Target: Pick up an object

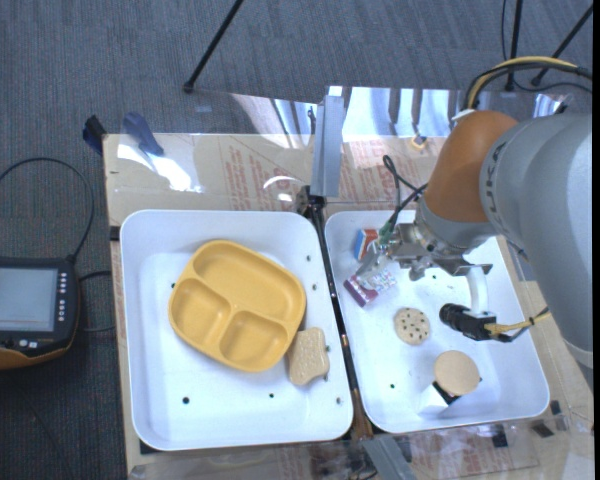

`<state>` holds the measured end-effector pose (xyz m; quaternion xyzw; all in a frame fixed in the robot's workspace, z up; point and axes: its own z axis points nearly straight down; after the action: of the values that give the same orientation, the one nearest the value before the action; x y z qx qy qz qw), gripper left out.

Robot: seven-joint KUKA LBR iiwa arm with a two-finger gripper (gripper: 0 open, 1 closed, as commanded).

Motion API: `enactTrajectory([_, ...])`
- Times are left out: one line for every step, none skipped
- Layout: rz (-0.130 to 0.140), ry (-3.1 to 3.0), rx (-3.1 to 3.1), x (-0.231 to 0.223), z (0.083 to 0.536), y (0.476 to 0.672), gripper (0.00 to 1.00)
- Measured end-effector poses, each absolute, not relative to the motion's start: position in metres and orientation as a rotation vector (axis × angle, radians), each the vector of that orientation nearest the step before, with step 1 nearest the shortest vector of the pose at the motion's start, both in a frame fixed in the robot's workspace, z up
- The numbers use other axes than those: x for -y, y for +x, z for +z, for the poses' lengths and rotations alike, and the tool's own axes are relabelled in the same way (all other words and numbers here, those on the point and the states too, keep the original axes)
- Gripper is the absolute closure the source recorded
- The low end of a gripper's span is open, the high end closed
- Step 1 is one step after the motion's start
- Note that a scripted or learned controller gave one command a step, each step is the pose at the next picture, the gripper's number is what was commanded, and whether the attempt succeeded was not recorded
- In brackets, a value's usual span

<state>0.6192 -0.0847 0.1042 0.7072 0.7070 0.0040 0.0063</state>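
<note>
Arm (480,183) comes in from view-right and ends low over the far-left part of the right bin (520,398). The jaws sit in a small clutter of packets. I can't tell whether they are released or clenched, since they're too small and mixed in w/ the clutter.

Nearest objects: a red-and-blue packet (365,240) just to the view-left of the jaws, on the far side. A white-and-red wrapper (368,285) lies just beside them on the near side (contact w/ either not clear).

A choc-chip cookie (412,325) lies flat near the jaws, toward the bin's near edge and slightly view-right. Further the same way is a tan-topped white cup (454,376), well apart from the jaws.

Across the bin walls, view-left of the jaws, is the left bin (150,408). In it a yellow divided plate (237,305) lies well apart from the jaws. A toast slice (308,357) touches the plate's near-right corner. Both bins rest on the surface (210,168).
</note>
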Motion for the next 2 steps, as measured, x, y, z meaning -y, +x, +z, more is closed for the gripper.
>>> enactTrajectory([0.011, 2.212, -2.224, 0.084, 0.094, 0.648, 0.00])
enactTrajectory([0.019, 2.200, -2.225, 0.083, 0.106, 0.652, 1.00])
